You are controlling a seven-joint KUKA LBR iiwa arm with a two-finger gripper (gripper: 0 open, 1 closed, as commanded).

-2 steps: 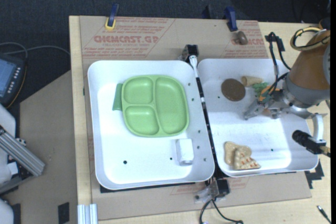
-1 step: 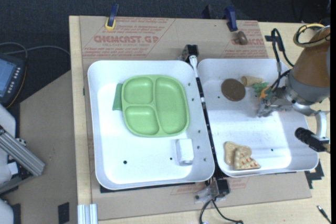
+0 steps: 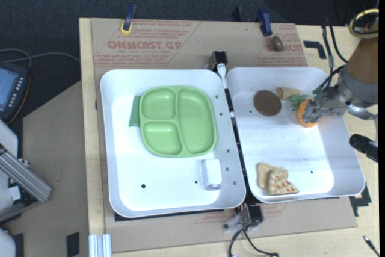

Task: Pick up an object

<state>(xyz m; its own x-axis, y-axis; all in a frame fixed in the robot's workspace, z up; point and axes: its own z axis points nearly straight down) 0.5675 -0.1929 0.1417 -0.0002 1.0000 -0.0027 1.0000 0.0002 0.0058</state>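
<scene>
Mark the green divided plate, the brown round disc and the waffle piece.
green divided plate (image 3: 178, 120): camera view, centre where its dividers meet.
brown round disc (image 3: 267, 103): camera view, middle of its top.
waffle piece (image 3: 276, 180): camera view, its middle.

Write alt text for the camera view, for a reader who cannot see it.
A grey robot arm reaches from the right, its hand low over an orange and green toy in the right white bin, which also holds a brown disc and a waffle-like piece. The left bin holds a green divided plate.
</scene>
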